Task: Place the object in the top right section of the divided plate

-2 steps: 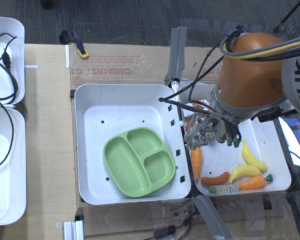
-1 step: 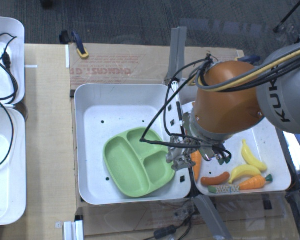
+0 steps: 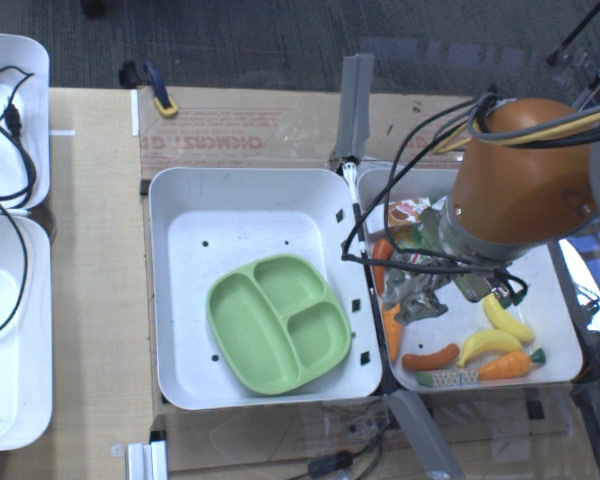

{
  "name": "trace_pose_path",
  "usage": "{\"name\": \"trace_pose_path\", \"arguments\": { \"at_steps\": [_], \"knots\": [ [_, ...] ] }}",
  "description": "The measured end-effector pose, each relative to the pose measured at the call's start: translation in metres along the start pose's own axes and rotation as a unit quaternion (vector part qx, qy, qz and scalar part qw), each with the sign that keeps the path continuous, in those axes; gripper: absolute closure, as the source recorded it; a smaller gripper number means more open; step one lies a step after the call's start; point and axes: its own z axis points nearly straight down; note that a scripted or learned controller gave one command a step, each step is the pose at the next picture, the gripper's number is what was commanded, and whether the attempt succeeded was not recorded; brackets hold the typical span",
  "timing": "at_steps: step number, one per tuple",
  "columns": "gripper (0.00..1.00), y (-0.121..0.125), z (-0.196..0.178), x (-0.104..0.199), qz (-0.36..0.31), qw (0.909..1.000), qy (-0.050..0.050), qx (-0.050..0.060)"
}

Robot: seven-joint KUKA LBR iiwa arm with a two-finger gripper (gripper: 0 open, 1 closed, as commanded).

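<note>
From the overhead camera, the green divided plate (image 3: 280, 323) lies in the left bin (image 3: 180, 218), all three sections bare. The arm's gripper (image 3: 412, 298) reaches down into the right bin (image 3: 565, 343), above a sausage (image 3: 430, 357), bananas (image 3: 492, 343) and a carrot (image 3: 505, 365). Wrist and cables hide its jaws, so I cannot tell their state, nor which toy is meant.

Two white bins: the left bin (image 3: 170, 298) and the right bin (image 3: 570, 353). One green divided plate (image 3: 278, 323). Two bananas (image 3: 490, 344) (image 3: 504, 315), one carrot (image 3: 505, 366), one sausage (image 3: 431, 358); other items at ten o'clock are hidden.
</note>
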Motion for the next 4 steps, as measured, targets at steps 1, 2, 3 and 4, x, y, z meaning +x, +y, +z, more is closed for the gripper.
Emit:
{"name": "trace_pose_path", "arguments": {
  "at_steps": [1, 2, 3, 4],
  "knots": [
    [1.0, 0.047, 0.01, -0.022, -0.097, 0.9953, 0.002, -0.002],
    [0.0, 0.047, 0.01, -0.022, -0.097, 0.9953, 0.002, -0.002],
    [1.0, 0.046, 0.001, -0.024, -0.094, 0.9956, 0.001, -0.002],
    [1.0, 0.046, -0.008, -0.025, -0.091, 0.9958, -0.001, -0.002]
  ]
}}
